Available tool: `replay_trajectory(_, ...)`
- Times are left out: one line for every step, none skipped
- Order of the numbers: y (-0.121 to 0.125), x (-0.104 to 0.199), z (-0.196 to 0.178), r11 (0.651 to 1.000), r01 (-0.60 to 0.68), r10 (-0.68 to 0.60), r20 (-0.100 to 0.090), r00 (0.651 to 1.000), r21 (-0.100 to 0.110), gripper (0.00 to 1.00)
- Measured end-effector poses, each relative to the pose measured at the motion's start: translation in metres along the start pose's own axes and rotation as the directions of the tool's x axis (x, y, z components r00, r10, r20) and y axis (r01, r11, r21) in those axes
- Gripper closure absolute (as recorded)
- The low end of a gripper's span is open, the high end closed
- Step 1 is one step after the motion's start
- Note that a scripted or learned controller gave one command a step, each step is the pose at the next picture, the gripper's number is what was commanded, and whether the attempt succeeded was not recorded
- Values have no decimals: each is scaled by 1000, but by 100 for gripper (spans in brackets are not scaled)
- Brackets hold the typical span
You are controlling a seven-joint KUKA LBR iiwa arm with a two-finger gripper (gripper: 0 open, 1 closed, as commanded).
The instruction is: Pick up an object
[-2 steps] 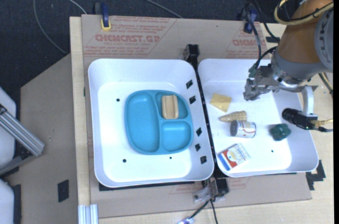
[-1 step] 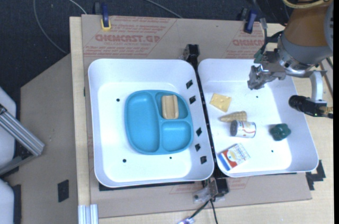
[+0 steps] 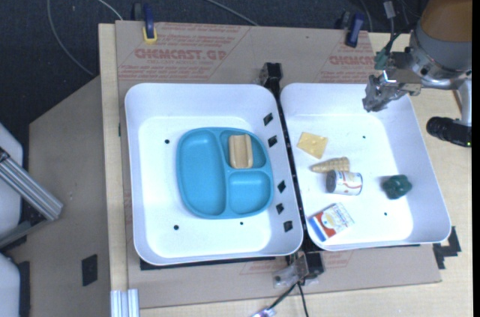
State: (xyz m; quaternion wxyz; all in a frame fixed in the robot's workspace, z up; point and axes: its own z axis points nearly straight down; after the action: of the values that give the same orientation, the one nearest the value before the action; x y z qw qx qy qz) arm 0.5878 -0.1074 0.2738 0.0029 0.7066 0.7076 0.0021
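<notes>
The gripper [image 3: 377, 100] hangs at the far right corner of the right bin [image 3: 420, 158], just over its rim, with the grey arm [image 3: 442, 31] and its orange band rising behind it toward the upper right; its dark fingers are small and bunched in shadow, so whether they are apart or together cannot be told, and nothing is seen between them. All the loose objects lie nearer the camera than the gripper, on the right bin's floor. Closest to it, down and to the left, is a flat yellow wedge [image 3: 312, 144], pale and cheese-like with angled edges. Beyond that lies a tan ridged cone [image 3: 331, 165] on its side, touching or just beside a small white can [image 3: 346, 183] with a blue and red label, also lying down. Further down again, near the bin's front edge, sits a flat white packet [image 3: 331, 222] with red and blue print. Straight below the gripper and slightly right, well apart from the others, is a small dark green lump [image 3: 397, 186] with a rounded, uneven shape. Far to the gripper's left, in the left bin [image 3: 150, 158], a blue divided plate [image 3: 223, 173] holds a tan, bread-like block [image 3: 241, 151] in its upper right compartment.
</notes>
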Motion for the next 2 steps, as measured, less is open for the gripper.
replay_trajectory(-5,60,0,1000,5,-5,-4,1000,8,100)
replay_trajectory(-15,103,9,1000,3,-3,-3,1000,10,100)
